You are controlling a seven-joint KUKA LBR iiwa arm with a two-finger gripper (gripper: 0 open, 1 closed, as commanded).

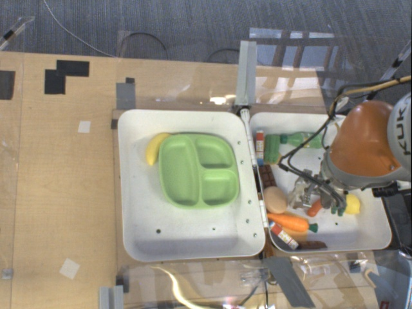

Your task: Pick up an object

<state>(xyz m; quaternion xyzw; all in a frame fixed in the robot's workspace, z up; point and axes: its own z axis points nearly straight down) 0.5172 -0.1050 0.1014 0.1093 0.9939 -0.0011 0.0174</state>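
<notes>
Grey ribbed carpet (161,11) runs along the top of the view, and below it lies the pale wooden desk (58,172) with a few black squares (64,74) stuck near its far left corner. Two shallow white bins sit side by side on the desk. In the left bin (141,230) a green divided plate (198,170) lies flat near the middle, and a yellow banana (153,148) rests against the plate's upper left edge, touching it.

In the right bin (370,237) there is a small crowd of things. A green bottle (286,143) lies on its side near the far wall, with a slim red-capped tube (259,145) just beside it along the dividing wall. Lower down a beige egg-like ball (275,200) sits close to the divider, and an orange carrot (290,223) lies just below it, nearly touching. A dark brown bar (312,244) rests by the near wall, and a small yellow piece (353,205) sits toward the right.

From the right the grey arm with its orange band (364,140) reaches down over this bin. Its pincer (315,201) is low among the objects, between the beige ball and the yellow piece, just above the carrot. A small red-orange thing (314,208) shows right at the fingertips, but whether the pincer is closed on it or merely next to it cannot be told from this angle
</notes>
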